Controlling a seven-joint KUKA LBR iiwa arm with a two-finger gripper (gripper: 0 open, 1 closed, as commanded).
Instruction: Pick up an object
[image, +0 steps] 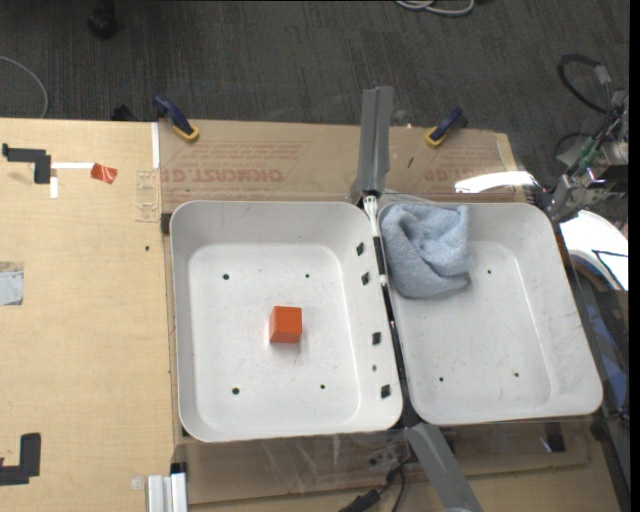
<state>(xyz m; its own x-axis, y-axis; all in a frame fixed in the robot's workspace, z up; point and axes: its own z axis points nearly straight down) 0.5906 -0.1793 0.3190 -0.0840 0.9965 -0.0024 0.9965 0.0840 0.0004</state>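
Nothing grabbed yet, can't tell what my pincer's doing.
Orange block (286, 325) sits mid left bin (195, 400), grey cloth (428, 248) bunched in right bin (560, 390); I'd drop straight over the block, squared to its faces.

Both bins (200, 400) smooth white plastic, slight sheen; orange block (286, 325) matt, smooth-faced; grey cloth (430, 250) soft, crumpled, nappy; desk (70, 300) matt light wood board, cardboard sheet (260, 165) behind.
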